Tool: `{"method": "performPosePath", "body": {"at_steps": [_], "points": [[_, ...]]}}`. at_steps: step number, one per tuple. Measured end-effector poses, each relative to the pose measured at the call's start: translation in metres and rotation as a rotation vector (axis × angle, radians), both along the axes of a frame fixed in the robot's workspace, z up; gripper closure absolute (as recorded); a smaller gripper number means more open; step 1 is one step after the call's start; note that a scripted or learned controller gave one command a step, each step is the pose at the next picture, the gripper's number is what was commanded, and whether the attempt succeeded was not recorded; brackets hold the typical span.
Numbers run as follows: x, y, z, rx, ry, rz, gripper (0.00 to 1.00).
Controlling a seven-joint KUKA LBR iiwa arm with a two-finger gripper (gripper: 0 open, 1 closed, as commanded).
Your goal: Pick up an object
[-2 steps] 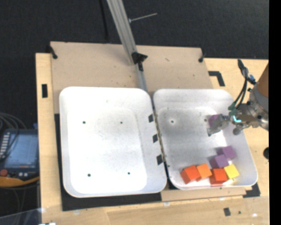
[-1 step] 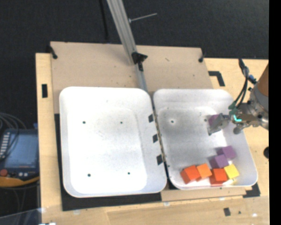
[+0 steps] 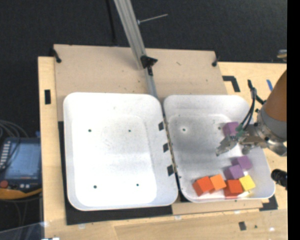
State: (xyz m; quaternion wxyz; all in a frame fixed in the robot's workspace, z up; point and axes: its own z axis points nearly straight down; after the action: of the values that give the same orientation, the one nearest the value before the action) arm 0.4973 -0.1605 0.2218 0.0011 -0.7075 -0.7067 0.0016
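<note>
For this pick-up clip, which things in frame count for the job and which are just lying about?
Job: gripper; purple block beside it; purple blocks, orange blocks, yellow block, all in the right bin.
Bystanders: left bin; handheld screen unit; metal rail.

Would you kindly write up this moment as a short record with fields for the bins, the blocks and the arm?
left bin: white, shallow, bare floor with dark dots
right bin: white, holds all the blocks
blocks by near rim: orange blocks, yellow block, purple blocks
block apart: purple block, farther back, beside the pincer
pincer: low over the right bin's floor, nothing visibly between its fingers
arm: enters from the right
</note>
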Motion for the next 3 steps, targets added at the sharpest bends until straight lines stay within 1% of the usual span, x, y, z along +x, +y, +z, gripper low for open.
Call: {"method": "performPosePath", "body": {"at_steps": [1, 2, 3], "points": [[-0.004, 0.008, -0.057, 0.001, 0.0, 0.0, 0.0], [-0.002, 0.015, -0.116, 0.001, 0.001, -0.001, 0.0], [0.001, 0.013, -0.102, -0.001, -0.01, -0.009, 1.0]]}}
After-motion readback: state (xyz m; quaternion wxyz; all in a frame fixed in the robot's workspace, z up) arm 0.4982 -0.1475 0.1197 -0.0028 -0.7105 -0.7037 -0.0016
